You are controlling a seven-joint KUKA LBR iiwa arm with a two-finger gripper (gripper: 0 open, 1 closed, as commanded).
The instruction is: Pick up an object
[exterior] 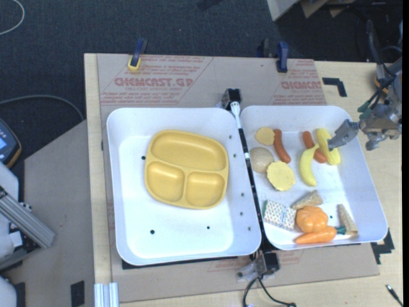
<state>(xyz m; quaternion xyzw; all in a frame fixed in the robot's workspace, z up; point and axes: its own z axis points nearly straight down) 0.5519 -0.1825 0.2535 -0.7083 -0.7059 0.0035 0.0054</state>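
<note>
Over the right shallow white bin (374, 190), we see the grey pincer (333, 143) reaching a yellow plastic corn cob (327, 146); its grip we cannot tell. Nothing looks lifted; the pick seems undone.

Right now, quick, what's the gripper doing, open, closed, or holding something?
Gripper: over the right bin, its tip beside the yellow piece next to the banana. Open or closed cannot be told, and no object is visibly held.
</note>
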